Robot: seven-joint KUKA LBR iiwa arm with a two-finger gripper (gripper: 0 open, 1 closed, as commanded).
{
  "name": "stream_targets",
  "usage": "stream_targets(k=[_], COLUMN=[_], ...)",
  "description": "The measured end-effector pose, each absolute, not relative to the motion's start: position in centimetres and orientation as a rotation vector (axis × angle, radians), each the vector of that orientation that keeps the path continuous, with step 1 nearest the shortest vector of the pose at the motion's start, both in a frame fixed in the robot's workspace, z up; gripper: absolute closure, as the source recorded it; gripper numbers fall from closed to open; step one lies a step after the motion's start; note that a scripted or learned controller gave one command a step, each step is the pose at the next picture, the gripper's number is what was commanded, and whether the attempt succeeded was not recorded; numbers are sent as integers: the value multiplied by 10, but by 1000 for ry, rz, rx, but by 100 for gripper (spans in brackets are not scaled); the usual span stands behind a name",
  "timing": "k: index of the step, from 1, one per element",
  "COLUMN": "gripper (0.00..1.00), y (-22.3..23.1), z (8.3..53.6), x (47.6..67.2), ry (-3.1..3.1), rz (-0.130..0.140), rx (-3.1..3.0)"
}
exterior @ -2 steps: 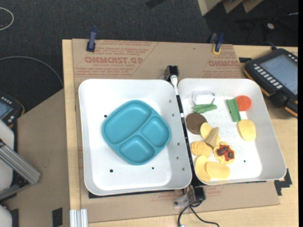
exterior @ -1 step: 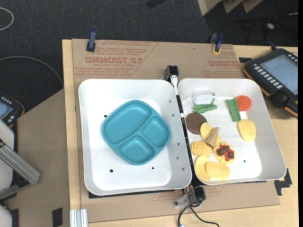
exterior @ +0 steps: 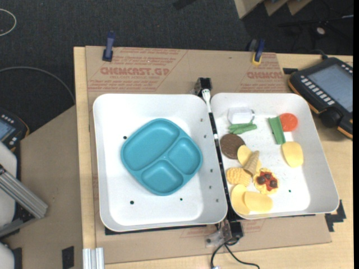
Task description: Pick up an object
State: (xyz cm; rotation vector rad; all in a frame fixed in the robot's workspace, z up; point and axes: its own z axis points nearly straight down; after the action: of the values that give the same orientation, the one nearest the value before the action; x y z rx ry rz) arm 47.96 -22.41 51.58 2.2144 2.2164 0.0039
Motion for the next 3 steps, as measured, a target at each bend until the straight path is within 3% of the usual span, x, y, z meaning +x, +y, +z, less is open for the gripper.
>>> stream_targets(k=[1,2,3], gripper=[100,100,100], y=[-224,-224,-224], z=[481,528,487], x=[479,480,479], ry=[2223,2216,2223], rz=[-3,4,-3], rx=[2224,2214,2223])
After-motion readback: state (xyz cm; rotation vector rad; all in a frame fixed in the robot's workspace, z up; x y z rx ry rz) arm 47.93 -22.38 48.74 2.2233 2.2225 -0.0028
